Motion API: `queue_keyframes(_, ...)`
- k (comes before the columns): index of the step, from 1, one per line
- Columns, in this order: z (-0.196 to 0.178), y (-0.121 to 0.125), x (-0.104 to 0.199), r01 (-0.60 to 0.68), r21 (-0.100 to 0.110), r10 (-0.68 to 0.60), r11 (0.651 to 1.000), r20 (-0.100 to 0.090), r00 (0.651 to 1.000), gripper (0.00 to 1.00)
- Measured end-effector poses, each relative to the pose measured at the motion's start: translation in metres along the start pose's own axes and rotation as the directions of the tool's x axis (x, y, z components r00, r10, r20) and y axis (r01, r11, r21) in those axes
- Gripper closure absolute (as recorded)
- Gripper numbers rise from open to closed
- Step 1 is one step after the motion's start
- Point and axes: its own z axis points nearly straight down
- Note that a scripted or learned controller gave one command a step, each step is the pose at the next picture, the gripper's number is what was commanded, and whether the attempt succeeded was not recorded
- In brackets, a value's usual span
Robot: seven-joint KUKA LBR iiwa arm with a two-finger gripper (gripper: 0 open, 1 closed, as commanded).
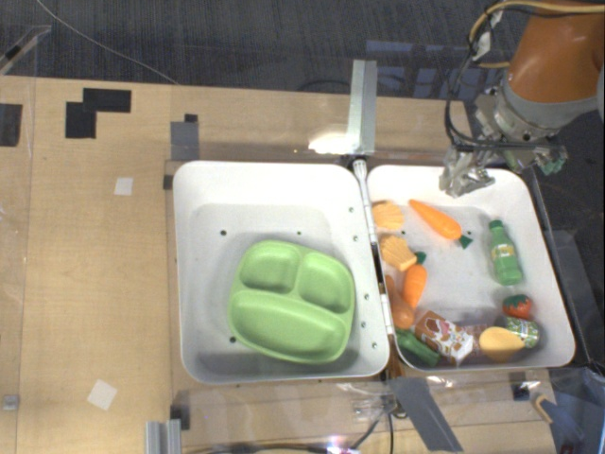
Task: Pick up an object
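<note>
My gripper hangs over the far edge of the right bin, above and slightly right of an orange carrot. Nothing shows between its fingers. The right bin holds a green bottle, a second small carrot, yellow waffle-like pieces, a red strawberry, a yellow lemon-like piece, a printed carton and a dark green piece along its near side.
The left bin holds a green three-compartment plate. A metal post stands behind the divider between the bins. The wooden bench extends to the left with black markers on it.
</note>
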Motion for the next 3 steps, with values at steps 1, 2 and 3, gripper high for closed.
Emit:
queue_keyframes(1,0.006,0.001,0.002,-0.001,-0.007,0.001,1.000,-0.009,1.000,0.00)
queue_keyframes(2,0.136,-0.006,0.014,0.032,-0.005,-0.032,0.999,-0.005,0.999,0.00)
queue_keyframes(3,0.122,-0.006,0.010,0.034,0.000,-0.034,0.999,0.005,0.999,1.00)
